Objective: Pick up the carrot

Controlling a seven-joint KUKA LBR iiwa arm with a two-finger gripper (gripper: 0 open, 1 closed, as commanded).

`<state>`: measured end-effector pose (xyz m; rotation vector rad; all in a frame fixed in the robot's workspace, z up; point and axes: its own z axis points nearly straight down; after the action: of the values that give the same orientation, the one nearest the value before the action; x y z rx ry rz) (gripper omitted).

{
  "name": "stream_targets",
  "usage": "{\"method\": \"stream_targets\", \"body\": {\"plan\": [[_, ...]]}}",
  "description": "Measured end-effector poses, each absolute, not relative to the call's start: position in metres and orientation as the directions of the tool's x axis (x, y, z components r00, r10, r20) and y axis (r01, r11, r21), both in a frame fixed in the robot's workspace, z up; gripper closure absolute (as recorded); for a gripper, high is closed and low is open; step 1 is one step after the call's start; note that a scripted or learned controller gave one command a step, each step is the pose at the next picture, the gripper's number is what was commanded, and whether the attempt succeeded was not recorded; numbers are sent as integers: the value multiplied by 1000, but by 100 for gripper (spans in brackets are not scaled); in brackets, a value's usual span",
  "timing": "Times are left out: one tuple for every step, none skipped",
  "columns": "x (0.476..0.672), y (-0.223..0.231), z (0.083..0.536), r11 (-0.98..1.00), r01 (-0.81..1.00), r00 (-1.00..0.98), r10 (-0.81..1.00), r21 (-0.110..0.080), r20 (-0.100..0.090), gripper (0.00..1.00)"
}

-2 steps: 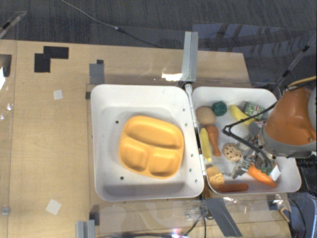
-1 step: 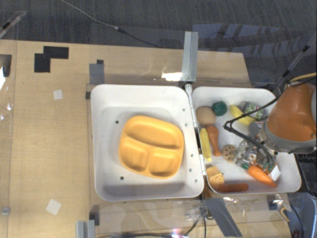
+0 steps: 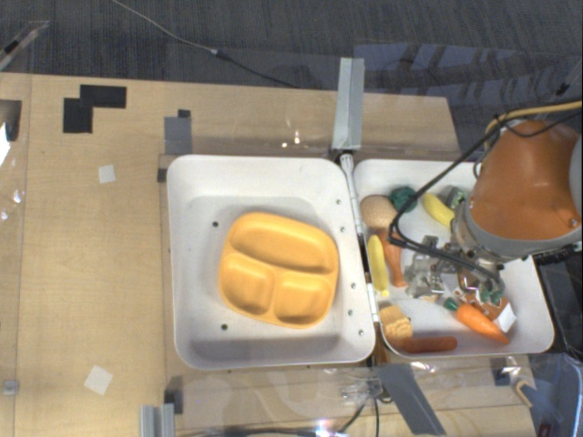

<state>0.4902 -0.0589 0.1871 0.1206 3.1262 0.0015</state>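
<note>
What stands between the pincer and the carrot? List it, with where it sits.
Nothing visible does. The pincer hangs over the middle of the right bin, and the carrot lies just beside it toward the bin's near right corner, uncovered. A small white tag touches the carrot's far end, off the direct line.

A pale wooden bench under glare stands before dark grey carpet crossed by a cable.
</note>
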Motion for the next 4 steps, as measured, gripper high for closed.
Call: {"method": "stream_targets", "body": {"plan": [[489,-133,159,995,-100,-995,-100,-2,-8,100],[513,-121,190,950,313,-950,313,2,-10,100],[569,-80,186,825,565,-825,565,4,-6,100],[611,-87,193,729,684,-729,684,6,-8,100]]}}
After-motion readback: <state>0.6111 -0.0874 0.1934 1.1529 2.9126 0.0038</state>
